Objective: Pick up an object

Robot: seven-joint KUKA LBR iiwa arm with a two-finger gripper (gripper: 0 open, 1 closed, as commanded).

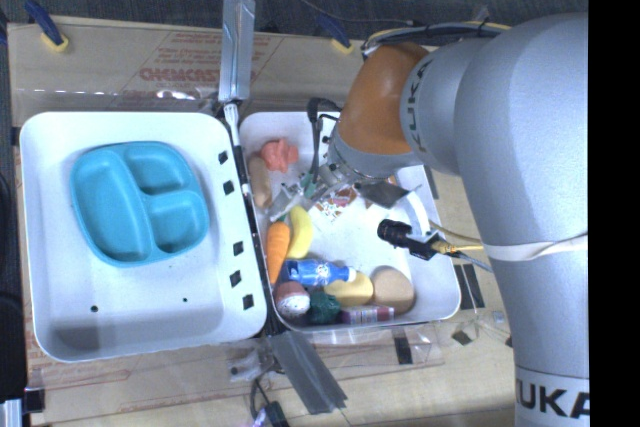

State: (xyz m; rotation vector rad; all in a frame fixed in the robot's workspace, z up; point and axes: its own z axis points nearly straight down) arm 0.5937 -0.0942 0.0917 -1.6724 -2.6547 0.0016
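The right bin [432,215] holds many small things along its left and front sides. My gripper [300,192] reaches down into that bin's left part, just above a yellow banana [300,231] and to the right of a beige piece [260,179]. A salmon-pink item [280,154] lies a little behind the gripper. An orange carrot [278,251] lies beside the banana, against the bin's left wall. I see nothing lifted off the bin floor.
At the front of the right bin lie a blue bottle [316,272], a yellow item [353,290], a tan round item [393,288], a red-and-white ball [291,299] and a green thing [323,308]. The left bin [60,315] holds a blue divided plate [140,200].
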